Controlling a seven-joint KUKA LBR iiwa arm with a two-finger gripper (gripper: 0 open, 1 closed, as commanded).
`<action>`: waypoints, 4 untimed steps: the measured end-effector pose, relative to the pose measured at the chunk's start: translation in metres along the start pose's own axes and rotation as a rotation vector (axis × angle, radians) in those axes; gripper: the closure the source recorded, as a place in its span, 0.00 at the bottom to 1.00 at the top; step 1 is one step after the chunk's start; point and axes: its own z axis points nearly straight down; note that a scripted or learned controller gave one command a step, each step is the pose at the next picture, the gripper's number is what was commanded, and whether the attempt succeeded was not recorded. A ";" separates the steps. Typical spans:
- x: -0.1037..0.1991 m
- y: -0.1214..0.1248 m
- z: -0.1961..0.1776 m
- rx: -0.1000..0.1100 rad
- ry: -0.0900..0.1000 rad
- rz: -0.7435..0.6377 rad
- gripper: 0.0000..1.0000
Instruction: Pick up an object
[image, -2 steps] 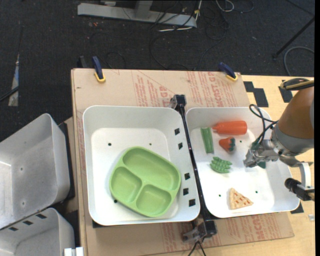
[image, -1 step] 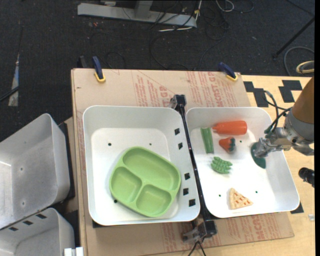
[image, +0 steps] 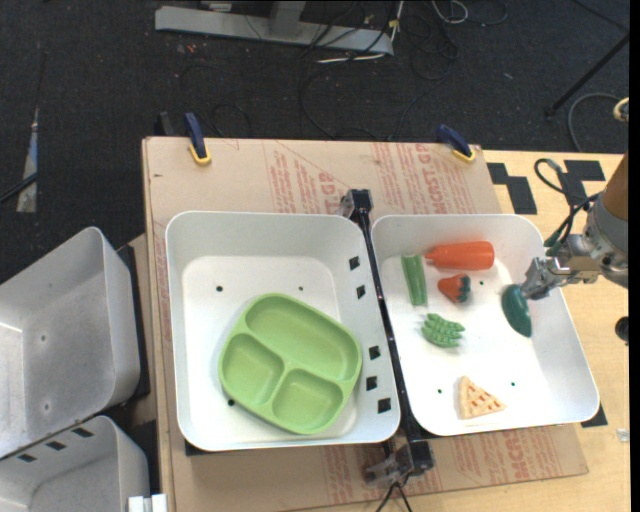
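Hand sits over the right bin's right wall, touching the dark green piece; grip state unclear. Open floor lies between pizza slice and that wall.

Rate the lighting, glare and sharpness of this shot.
Camera view: even, soft lighting; both white bins bright but not blown out; green tray sharp with a faint shadow; the hand at right slightly soft; dark floor above underexposed.
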 end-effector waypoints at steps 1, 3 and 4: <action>0.000 0.002 -0.045 0.000 0.000 0.000 1.00; 0.111 -0.008 -0.025 0.008 0.005 -0.004 1.00; 0.159 -0.026 -0.017 0.008 0.005 -0.004 1.00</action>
